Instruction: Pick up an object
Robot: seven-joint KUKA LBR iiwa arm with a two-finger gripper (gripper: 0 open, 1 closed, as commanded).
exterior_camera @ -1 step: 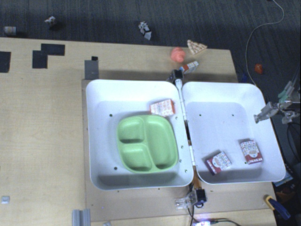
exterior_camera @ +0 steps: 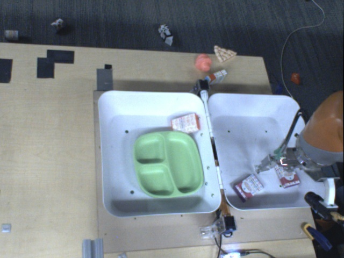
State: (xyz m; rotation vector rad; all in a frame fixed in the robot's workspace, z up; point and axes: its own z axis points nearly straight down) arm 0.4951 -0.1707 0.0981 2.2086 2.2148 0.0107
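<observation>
My gripper (exterior_camera: pixel 275 165) hangs low over the right bin (exterior_camera: pixel 252 112), near its right front part, and its fingers stand open with nothing between them. A small red and white packet (exterior_camera: pixel 289 179) lies on the bin floor just right of and below the gripper. A second red and white packet (exterior_camera: pixel 248 187) lies to the gripper's front left, apart from it. In the left bin (exterior_camera: pixel 115 144) a green divided plate (exterior_camera: pixel 168 163) sits in the middle, with a third red and white packet (exterior_camera: pixel 186 123) behind it.
The arm's orange band (exterior_camera: pixel 327 125) comes in from the right over the right bin's wall. A pink ball (exterior_camera: pixel 203 62), a wedge-shaped toy (exterior_camera: pixel 224 53) and a small bottle (exterior_camera: pixel 216 77) lie on the bench behind the bins. Cables and clips sit at the bench's front edge.
</observation>
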